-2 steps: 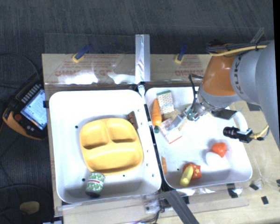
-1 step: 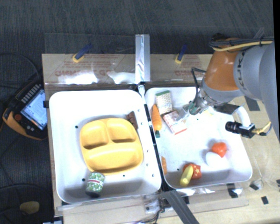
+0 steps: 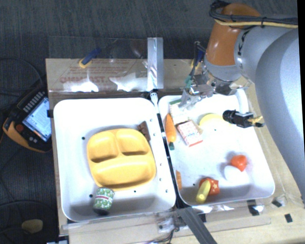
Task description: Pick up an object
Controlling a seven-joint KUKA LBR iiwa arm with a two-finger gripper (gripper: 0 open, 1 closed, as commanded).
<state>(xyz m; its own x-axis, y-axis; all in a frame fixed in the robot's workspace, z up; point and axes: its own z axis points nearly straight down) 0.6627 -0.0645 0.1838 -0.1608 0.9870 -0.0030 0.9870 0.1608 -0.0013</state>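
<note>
Gripper (image 3: 188, 97) at right bin's (image 3: 265, 187) back-left corner, can't tell jaw state, nothing visibly held; risk: carton (image 3: 189, 132) just below sits next to carrot (image 3: 169, 128) + wall, so fingers may clip those.

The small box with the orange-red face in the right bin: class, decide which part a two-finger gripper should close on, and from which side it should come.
Grip the small box across its two long edges, coming straight down from above. It lies flat with its broad face up, and those edges look narrow enough to span. Bare floor of the right bin lies along its right edge; the carrot sits close on its left, so finger room there looks tighter.
</note>
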